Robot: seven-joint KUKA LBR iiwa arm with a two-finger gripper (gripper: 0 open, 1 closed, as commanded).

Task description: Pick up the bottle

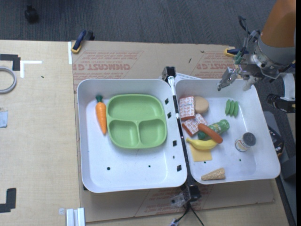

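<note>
One green bottle lies on its side in the right bin, near the middle, cap end toward the bin's right. It sits hemmed in on its left: an orange-red sausage-like piece lies across its lower left end, touching it, w/ a banana just below that and a yellow cheese slice under the banana. Two red-and-white packets lie to the upper left, beside a tan bread roll. Open white floor lies on the bottle's right and above it, up to a green pea pod near the back wall. A small round tin stands lower right, apart from the bottle. A cone-like wafer rests near the front rim, well apart.

Pincer hangs over the back rim of the right bin, above and a bit right of the bottle, well apart from it, w/ nothing between its fingers; how far open they are can't be told from this angle. Arm's orange band shows at upper right.

Left bin holds a green divided plate and a carrot just left of it, approx parallel to the plate's edge. Both bins sit on cardboard atop the desk.
</note>
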